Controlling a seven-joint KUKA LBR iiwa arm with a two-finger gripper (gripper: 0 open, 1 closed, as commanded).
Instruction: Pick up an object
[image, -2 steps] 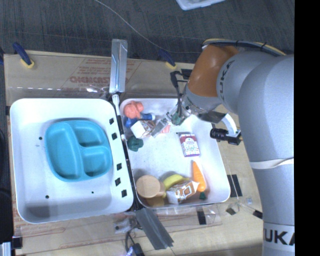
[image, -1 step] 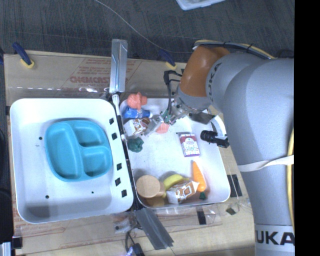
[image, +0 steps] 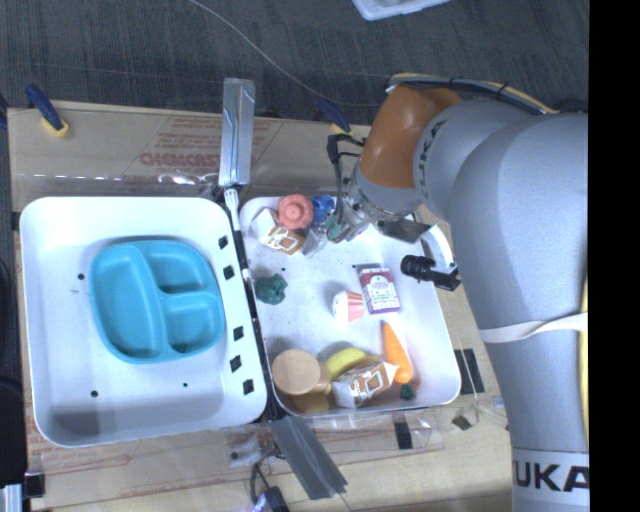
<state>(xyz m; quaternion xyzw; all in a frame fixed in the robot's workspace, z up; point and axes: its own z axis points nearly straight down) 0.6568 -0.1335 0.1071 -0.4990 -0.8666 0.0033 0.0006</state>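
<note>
My gripper (image: 335, 226) reaches down into the far left corner of the right bin (image: 435, 310), under the orange wrist band. Just left of it lie a small blue object (image: 322, 207), a pink round object (image: 294, 210) and a small brown carton (image: 283, 240). The gripper tip is close against the blue object, and I cannot tell whether they touch. Farther forward in the same bin lie a dark green object (image: 270, 289), a red and white box (image: 378, 290), an orange carrot (image: 397, 352), a yellow banana (image: 345, 358), a tan round lid (image: 296, 372) and another carton (image: 365, 383).
The left bin (image: 45, 300) holds a blue divided tray (image: 158, 296). A grey divider rail (image: 240, 290) runs between the two bins. The big grey arm (image: 520, 260) covers the right side of the bench.
</note>
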